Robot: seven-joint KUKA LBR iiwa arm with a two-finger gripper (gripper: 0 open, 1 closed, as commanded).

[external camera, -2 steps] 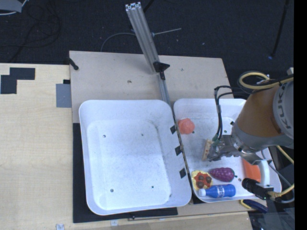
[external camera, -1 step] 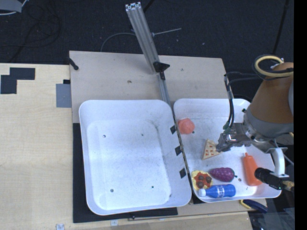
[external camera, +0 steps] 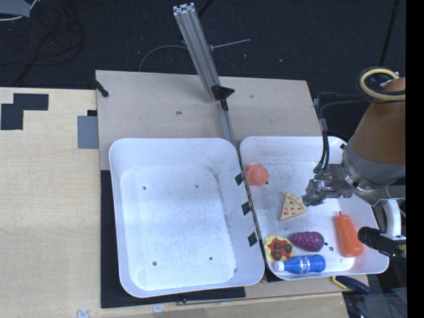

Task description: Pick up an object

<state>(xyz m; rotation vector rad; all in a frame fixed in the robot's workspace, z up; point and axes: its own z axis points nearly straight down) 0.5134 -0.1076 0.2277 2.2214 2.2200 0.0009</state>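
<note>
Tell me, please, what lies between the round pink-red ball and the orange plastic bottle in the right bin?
In the camera view, the triangular pizza-slice toy lies between the round pink-red ball and the orange plastic bottle, with the gripper just above it.

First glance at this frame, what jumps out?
The grey arm with its orange band looms in from the right, its tool low over the right bin, just right of a pizza slice toy. Bright toys crowd that bin's near edge: an orange bottle, purple grapes and a blue bottle, with a pink ball by the divider.
</note>
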